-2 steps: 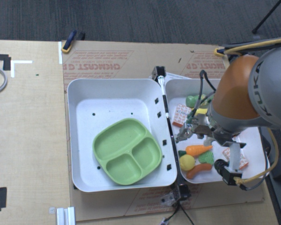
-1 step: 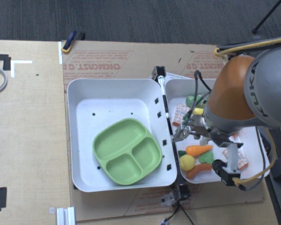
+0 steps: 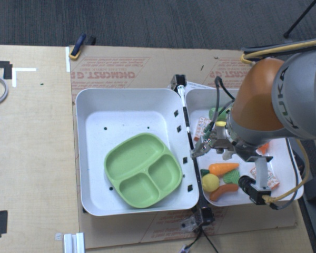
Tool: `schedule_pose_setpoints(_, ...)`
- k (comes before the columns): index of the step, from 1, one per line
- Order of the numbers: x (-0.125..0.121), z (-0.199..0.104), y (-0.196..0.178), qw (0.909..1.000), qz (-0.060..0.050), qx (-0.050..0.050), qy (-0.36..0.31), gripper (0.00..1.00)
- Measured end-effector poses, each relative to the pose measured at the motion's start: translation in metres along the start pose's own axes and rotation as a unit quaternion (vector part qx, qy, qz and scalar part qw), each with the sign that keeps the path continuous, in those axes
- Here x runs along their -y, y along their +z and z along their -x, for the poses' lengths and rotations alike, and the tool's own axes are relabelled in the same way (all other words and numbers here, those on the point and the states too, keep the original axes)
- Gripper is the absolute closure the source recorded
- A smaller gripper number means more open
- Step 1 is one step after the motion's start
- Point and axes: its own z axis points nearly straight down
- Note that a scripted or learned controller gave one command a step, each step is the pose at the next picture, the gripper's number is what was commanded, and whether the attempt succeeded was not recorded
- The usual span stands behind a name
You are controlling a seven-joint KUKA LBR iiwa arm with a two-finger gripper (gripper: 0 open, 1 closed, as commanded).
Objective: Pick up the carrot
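Carrot (image 3: 223, 168) lay in right bin (image 3: 290, 186), lower right of frame, long axis roughly left-right, lemon (image 3: 210, 182) just below-left, green piece (image 3: 231, 176) touching its lower edge. Gripper (image 3: 217, 145) hovered just above carrot; finger state could not be told. Best approach, judged: descend straight, straddle carrot across narrow width, avoid lemon. Green divided plate (image 3: 143, 169) sat in left bin (image 3: 87, 141)
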Motion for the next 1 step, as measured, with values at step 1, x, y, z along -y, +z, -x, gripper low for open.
schedule_pose_setpoints(1, 0.0021, 0.1068, 0.0926, 1.0, 0.002, 0.0, 0.003, 0.0)
